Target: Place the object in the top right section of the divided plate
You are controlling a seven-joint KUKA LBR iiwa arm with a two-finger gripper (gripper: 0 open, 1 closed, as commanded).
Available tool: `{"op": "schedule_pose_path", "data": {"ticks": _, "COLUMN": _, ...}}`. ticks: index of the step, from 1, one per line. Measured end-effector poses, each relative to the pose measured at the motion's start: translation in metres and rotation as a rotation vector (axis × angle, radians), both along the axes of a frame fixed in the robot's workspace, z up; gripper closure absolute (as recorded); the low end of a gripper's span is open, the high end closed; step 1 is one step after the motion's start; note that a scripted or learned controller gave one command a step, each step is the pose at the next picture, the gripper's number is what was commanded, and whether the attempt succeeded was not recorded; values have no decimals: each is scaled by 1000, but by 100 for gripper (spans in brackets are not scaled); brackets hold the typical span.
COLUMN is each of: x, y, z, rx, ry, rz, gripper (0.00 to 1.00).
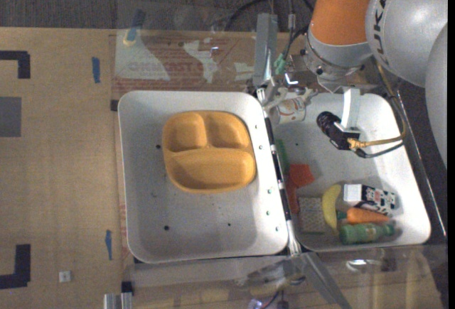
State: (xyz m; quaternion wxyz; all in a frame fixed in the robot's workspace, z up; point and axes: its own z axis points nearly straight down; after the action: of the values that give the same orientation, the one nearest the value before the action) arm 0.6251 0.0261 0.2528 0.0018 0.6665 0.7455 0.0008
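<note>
An orange-yellow divided plate [208, 151] lies in the left bin [142, 180]. It has two small sections along its top and one large section below; nothing lies in the top right section [229, 132]. My gripper [288, 100] hangs over the top left corner of the right bin [409, 172], just right of the wall between the bins. A small white and orange thing [290, 111] sits right under it, and I cannot see whether it is held.
Along the right bin's lower part lie a red piece [301, 175], a green strip [282, 155], a beige sponge [311, 214], a banana [330, 207], a white carton [370, 195], a carrot [366, 216] and a green bottle [364, 231]. A black fitting [334, 128] with a cable hangs off the wrist.
</note>
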Motion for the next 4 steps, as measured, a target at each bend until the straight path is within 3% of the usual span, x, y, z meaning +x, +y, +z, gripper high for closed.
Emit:
{"op": "schedule_pose_path", "data": {"ticks": 1, "x": 1, "y": -31, "z": -14, "rx": 0, "ry": 4, "rz": 412, "gripper": 100}}
{"op": "schedule_pose_path", "data": {"ticks": 2, "x": 43, "y": -22, "z": 29, "rx": -3, "ry": -4, "rz": 615, "gripper": 100}}
{"op": "schedule_pose_path", "data": {"ticks": 3, "x": -16, "y": -18, "z": -32, "rx": 0, "ry": 2, "rz": 827, "gripper": 100}}
{"op": "schedule_pose_path", "data": {"ticks": 4, "x": 7, "y": -30, "z": 56, "rx": -7, "ry": -6, "rz": 1340, "gripper": 100}}
